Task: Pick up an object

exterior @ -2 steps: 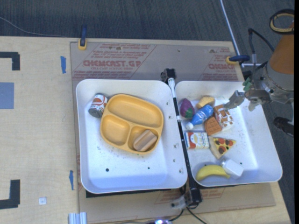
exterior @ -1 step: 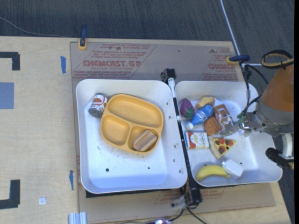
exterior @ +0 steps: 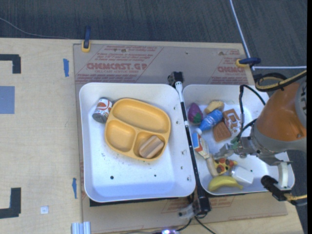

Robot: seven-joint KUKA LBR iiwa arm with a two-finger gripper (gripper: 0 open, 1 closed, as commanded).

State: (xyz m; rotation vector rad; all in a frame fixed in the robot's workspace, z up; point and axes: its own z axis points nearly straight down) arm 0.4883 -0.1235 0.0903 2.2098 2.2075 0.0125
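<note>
1. White bins sit side by side on the bench: the left bin (exterior: 92, 169) and the right bin (exterior: 253, 169).
2. A yellow tray (exterior: 137, 128) with three compartments lies in the left bin, tilted a little.
3. A hot dog (exterior: 151, 146) rests in the tray's lower right compartment.
4. A small can (exterior: 102, 109) lies on its side just beside the tray's upper left corner, touching or nearly touching it.
5. The right bin holds a cluster of small things: a purple fruit (exterior: 195, 113), a blue bottle (exterior: 211, 119), a brown waffle (exterior: 222, 131) and a tan piece (exterior: 214, 105) near the top.
6. A banana (exterior: 224, 183) lies near the bin's lower edge, with a white block (exterior: 242, 175) just beside it.
7. A pizza slice (exterior: 222, 165) sits just above the banana.
8. The grey arm (exterior: 282, 118) with its orange band reaches over the right bin from the right.
9. The gripper (exterior: 233, 148) hangs low among the objects, between the waffle and the pizza slice.
10. Whether it is spread or closed, or touches anything, cannot be told from this view.
</note>
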